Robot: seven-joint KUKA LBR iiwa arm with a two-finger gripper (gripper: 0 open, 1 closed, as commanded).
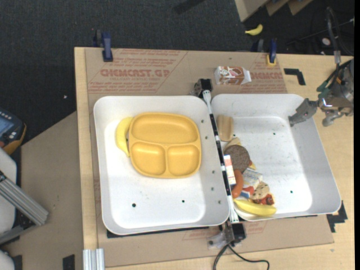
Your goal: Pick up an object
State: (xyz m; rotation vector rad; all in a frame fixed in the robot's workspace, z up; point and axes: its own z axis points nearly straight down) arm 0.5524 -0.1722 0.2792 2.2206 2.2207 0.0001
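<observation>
Right, the gripper [301, 112] sits over the far right rim of the right bin [304, 173], and from here I cannot tell how its claw stands; nothing shows in it. Down in that bin's near left corner a heap of small things is bunched against the dividing wall: a banana [256, 208] at the front, a dark brown round piece [238, 156] behind it, a tan slab [225, 127] further back. Across in the left bin [152, 207], a yellow divided plate [165, 144] lies with a second banana [122, 135] tucked against its left edge. A small packet [232, 75] rests on the bench beyond the bins.
</observation>
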